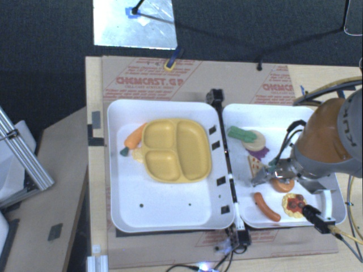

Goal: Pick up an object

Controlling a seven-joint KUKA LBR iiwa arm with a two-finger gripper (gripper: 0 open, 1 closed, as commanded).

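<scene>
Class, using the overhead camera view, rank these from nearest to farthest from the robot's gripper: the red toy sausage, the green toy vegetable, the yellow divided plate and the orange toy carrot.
Measured from the gripper:
1. Red toy sausage, just below it in the right bin.
2. Green toy vegetable, above it in the same bin.
3. Yellow divided plate, across in the left bin.
4. Orange toy carrot, beyond the plate's far left edge.

I'm seeing the arm [334, 137] showing a broad, rounded orange band, glossy under the lights, with grey casing curving above and below it. Black cables are looping off its left side down toward the wrist. The gripper [262, 176] is showing as dull grey metal, small and angular. A pale, rounded grey fitting and a black plug-like part are sitting under the wrist.
</scene>
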